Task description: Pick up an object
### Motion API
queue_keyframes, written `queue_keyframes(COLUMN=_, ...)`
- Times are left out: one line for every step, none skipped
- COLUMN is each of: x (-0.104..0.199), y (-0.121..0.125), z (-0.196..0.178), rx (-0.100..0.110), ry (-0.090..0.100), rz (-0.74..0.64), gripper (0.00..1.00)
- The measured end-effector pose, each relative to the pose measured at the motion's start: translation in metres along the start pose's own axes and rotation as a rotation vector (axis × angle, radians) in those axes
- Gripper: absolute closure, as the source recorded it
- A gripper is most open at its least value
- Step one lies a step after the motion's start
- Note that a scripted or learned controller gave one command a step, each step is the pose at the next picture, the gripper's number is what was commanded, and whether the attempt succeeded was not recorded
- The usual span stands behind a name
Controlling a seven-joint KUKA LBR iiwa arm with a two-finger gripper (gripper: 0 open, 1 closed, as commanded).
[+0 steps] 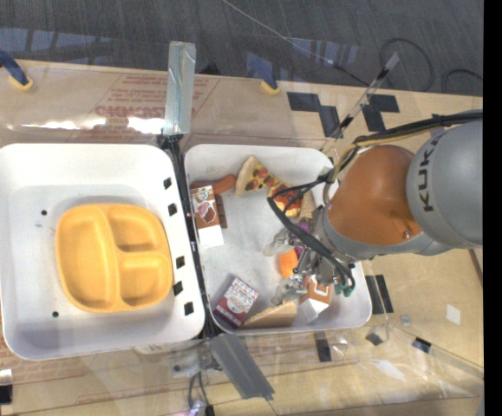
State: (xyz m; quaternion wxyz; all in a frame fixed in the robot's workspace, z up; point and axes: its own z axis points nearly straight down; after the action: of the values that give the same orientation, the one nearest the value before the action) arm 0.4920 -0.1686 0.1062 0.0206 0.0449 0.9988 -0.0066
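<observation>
Reaching into your right bin [200, 295], the gripper [307, 277] is hanging among cluttered objects, and you cannot tell its grip state.

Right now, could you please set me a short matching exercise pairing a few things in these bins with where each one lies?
Things:
1. yellow divided tray
2. pizza slice
3. small purple packet
4. brown and white packet

Places:
A. near edge of the right bin, left of the arm's wrist
B. far edge of the right bin
C. middle of the left bin
D. right bin, against the divider between the bins

Pairs: 1-C, 2-B, 3-A, 4-D
</observation>
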Motion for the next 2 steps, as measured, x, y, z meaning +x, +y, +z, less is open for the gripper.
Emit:
queue_keyframes(x=0.004, y=0.028, z=-0.001, rx=0.001, ry=-0.004, rz=0.094, gripper=0.00)
queue_keyframes(x=-0.039, y=0.042, z=0.011, rx=-0.005, ry=0.027, rz=0.084, gripper=0.00)
